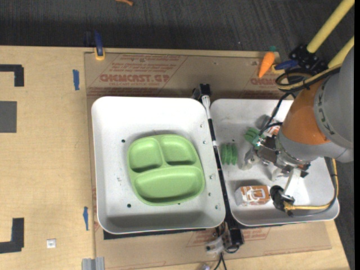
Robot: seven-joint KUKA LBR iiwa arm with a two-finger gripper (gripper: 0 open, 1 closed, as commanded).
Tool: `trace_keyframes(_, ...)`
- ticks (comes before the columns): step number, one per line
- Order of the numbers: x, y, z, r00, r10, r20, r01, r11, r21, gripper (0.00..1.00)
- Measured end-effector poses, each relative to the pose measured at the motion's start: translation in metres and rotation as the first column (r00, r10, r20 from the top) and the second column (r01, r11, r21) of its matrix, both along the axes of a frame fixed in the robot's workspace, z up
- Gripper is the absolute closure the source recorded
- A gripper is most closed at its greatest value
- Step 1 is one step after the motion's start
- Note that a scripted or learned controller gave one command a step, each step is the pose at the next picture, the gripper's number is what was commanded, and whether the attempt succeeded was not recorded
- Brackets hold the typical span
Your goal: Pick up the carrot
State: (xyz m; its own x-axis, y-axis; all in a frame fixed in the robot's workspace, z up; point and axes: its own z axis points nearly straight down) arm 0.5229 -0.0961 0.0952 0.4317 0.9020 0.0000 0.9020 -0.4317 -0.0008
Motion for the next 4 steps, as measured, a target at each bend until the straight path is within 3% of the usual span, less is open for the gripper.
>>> trace_keyframes(1,-0.014,-0.068,0.079,0.999,-0.05,0.0,0.05,0.999,0.0,0.0)
trace_keyframes(2,-0.019,0.004,0.044,0.998,-0.062,-0.002,0.062,0.998,0.002,0.0)
trace_keyframes(3,-0.042,0.039,0.089,0.816,-0.577,-0.001,0.577,0.816,-0.001,0.0)
trace_keyframes(4,-0.044,-0.007,0.018,0.923,-0.385,-0.003,0.385,0.923,0.0,0.0)
